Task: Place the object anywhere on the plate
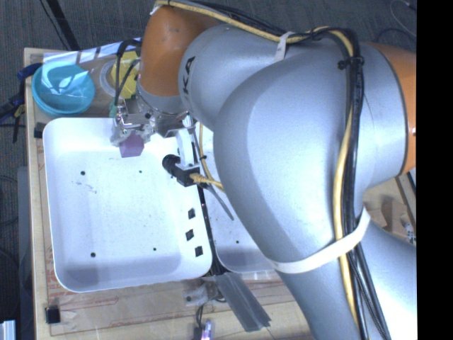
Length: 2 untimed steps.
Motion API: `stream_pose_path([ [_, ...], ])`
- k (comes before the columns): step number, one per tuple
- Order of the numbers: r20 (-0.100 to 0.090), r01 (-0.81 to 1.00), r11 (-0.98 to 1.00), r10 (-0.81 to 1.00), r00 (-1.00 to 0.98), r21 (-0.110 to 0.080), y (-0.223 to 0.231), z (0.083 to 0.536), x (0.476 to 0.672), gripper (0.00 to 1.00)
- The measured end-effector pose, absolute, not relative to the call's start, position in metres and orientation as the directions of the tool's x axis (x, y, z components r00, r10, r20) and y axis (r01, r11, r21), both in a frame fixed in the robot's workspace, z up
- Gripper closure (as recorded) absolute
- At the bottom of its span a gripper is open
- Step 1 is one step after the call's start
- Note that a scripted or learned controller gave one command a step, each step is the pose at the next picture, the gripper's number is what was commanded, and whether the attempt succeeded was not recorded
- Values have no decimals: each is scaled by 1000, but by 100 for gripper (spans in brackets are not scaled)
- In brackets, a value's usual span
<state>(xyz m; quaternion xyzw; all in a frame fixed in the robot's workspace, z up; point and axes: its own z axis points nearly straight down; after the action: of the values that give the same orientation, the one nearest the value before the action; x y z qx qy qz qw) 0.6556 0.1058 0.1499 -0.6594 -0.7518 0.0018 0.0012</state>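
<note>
A small purple block (131, 147) hangs at the tips of my gripper (130, 136), which is shut on it, just above the far edge of the left white bin (106, 218). The metal fingers (122, 126) come down from the orange wrist band. A blue plate (62, 87) sits outside the bin at the bench's far left corner, up and to the left of the gripper and apart from it.
A yellow item in a clear round container (122, 76) stands beside the blue plate, behind the wrist. The big grey arm covers most of the right bin (241, 257). Bench edges run along the left and near sides.
</note>
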Motion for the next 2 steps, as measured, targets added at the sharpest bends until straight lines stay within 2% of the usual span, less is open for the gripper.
stream_pose_path([
  [1, 0, 975, 223, 975, -223, -8, 164, 143, 629, 100],
  [2, 0, 975, 221, 975, -221, -6, 173, 165, 598, 100],
])
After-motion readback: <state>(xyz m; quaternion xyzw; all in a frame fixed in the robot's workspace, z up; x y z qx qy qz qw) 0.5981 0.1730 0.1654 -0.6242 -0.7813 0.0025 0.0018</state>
